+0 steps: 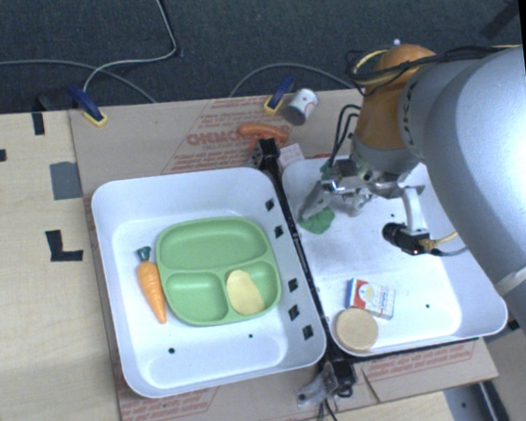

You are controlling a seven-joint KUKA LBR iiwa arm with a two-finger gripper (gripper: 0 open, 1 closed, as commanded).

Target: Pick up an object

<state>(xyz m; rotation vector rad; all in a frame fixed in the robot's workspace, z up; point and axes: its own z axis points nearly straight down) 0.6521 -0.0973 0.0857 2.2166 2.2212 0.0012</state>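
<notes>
My gripper (321,202) hangs over the back left corner of the right bin (445,321), reaching in from the grey arm with the orange band (386,111). A small green object (318,221) lies on the bin floor directly under the gripper's tip, partly hidden by it. I cannot make out whether the gripper touches it. Toward the front of the same bin lie a small white, red and blue box (370,297) and a round tan disc (357,330).
The left bin (145,374) holds a green divided plate (213,243) with a yellow piece (245,293) in its front right compartment, and an orange carrot (151,288) beside the plate. An orange sausage-shaped toy (262,130) lies behind the bins. The arm's bulk covers the right side.
</notes>
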